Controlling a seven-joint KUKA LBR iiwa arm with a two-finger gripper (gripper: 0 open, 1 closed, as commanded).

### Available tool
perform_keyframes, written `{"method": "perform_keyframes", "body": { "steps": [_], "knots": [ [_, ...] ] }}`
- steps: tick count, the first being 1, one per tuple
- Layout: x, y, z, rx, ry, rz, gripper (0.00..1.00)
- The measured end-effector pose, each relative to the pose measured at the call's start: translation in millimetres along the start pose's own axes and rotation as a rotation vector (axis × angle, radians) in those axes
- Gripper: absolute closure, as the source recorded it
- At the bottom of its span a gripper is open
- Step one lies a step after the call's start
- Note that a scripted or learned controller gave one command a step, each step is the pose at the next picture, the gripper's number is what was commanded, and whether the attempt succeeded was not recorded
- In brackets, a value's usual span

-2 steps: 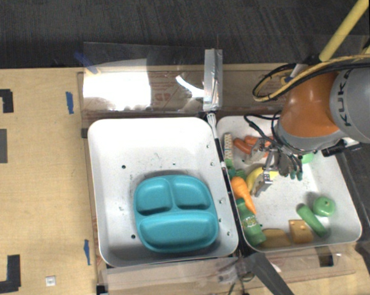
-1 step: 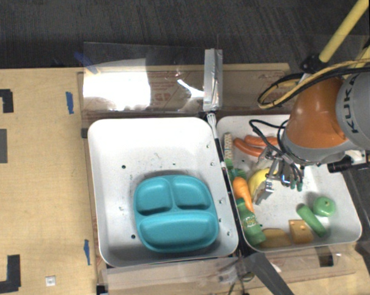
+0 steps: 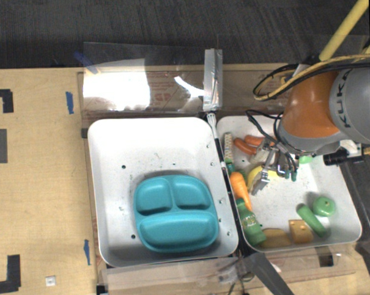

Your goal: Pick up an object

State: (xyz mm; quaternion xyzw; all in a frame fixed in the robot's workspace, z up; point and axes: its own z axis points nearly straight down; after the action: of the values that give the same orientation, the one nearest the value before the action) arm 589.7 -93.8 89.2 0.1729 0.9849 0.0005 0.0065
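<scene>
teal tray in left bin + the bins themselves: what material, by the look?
Teal divided tray: likely molded plastic, with a smooth satin finish, rounded compartment edges, uniform color and soft highlights. Left bin and right bin: probably white plastic, possibly coated metal; glossy, rounded rims, small dark scuff specks on the floor.

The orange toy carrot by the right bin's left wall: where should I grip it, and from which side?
Grip the orange toy carrot across its thicker upper middle, coming straight down from above. It lies flat, running roughly along the right white bin's left wall, so the fingers should probably close across its narrow width. The wall and the green toy bottle at its lower end leave little room for a sideways approach.
</scene>
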Motion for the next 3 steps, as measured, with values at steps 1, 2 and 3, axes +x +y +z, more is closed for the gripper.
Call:
{"method": "perform_keyframes", "body": {
  "steps": [1, 2, 3],
  "knots": [
    [14, -8, -1, 0.001, 0.000, -0.044, 0.00],
    [-4, 4, 0, 0.001, -0.001, -0.041, 0.00],
    [5, 1, 0, 0.001, 0.000, -0.128, 0.00]
  ]
}}
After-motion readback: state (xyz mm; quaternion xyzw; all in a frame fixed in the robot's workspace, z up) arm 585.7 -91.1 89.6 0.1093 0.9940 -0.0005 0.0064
